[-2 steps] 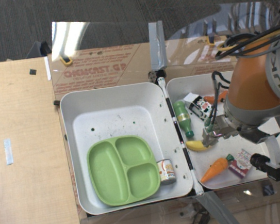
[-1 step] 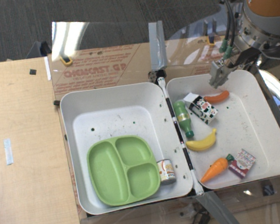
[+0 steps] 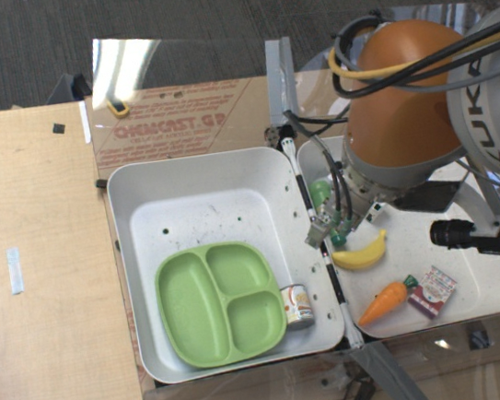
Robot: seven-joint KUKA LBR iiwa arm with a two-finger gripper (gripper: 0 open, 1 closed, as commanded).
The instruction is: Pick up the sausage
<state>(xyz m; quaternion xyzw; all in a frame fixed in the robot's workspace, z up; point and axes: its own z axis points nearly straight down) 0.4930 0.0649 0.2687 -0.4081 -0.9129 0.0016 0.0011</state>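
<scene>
Jaws of mine hang just above and left of the banana (image 3: 361, 252), low over the left edge of the right bin (image 3: 488, 298), close to the wall it shares with the left bin (image 3: 196, 179). Cables and my wrist hide so much of them that I cannot tell how wide they stand, nor whether anything is in them.

Where the sausage lies, and which way its long axis runs, I cannot tell.

On writing: my arm (image 3: 402, 97) bears the letters "KU" in black at the right, above and right of the banana, and the rest of the word is cut off. Far up and left of the banana, a brown sheet (image 3: 182, 121) behind the left bin carries "CHEMCAST" in red, with smaller print that is too fine to read. The carton (image 3: 433, 292), down and right of the banana, has a red and white label that I cannot read. The can (image 3: 297, 307), down and left of the banana in the left bin, lies on its side touching the green plate (image 3: 221, 303), and its label is too small to read.

A carrot (image 3: 386, 301) lies below the banana, green top toward the carton. Something green (image 3: 321, 191) sits above the banana, partly behind my cables. The desk (image 3: 37, 273) runs off to the far left.
</scene>
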